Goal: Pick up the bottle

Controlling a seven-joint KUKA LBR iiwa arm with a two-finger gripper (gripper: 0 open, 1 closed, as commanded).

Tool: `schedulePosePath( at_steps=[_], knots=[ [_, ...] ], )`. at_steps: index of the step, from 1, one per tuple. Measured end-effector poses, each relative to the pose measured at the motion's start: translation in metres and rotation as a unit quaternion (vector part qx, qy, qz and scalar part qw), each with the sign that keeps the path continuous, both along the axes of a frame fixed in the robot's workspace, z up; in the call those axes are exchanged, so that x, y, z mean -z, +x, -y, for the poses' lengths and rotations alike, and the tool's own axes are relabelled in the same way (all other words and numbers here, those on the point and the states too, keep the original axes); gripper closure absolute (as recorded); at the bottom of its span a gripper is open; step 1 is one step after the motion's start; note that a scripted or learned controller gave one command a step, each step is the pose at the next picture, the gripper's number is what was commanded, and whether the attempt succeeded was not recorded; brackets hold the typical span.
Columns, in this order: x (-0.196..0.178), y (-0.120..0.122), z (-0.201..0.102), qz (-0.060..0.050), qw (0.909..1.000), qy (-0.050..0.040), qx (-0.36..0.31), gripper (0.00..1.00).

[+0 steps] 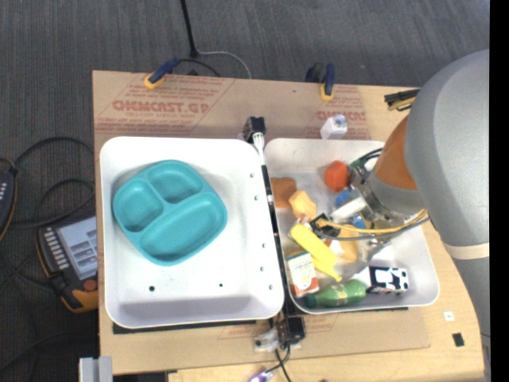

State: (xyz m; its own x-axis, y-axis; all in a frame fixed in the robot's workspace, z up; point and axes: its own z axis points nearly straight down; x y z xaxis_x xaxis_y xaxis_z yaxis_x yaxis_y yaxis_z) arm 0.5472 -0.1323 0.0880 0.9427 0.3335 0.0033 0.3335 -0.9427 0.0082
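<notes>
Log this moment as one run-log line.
arm: over right bin | end effector: low among toys | green bottle: lying at front edge, not grasped | left bin: teal plate

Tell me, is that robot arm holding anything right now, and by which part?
It cannot be told. The gripper is low in the right bin among the clutter, hiding its own tip. The green bottle lies apart, at the bin's near edge.

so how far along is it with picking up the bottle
Done: the arm has reached over the right bin. In hand: the wrist sits low among the clutter near the yellow piece, but I can't see it holding anything. Left: the green bottle lies on its side at the bin's front edge, apart from the arm, so the grasp and lift remain.
</notes>
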Motion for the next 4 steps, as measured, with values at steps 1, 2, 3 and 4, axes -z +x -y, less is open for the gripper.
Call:
schedulePosePath(
  at_steps=[1,2,3,4],
  knots=[
    [-0.001,-0.053,0.072,0.000,0.9992,0.0080,-0.038,0.00],
    [-0.001,-0.060,0.019,0.004,0.9988,-0.0013,0.048,0.00],
    [0.000,0.012,-0.001,-0.001,0.9997,0.0014,-0.022,0.00],
    [0.000,-0.043,0.007,0.002,0.9993,0.0008,-0.036,0.00]
  ],
)
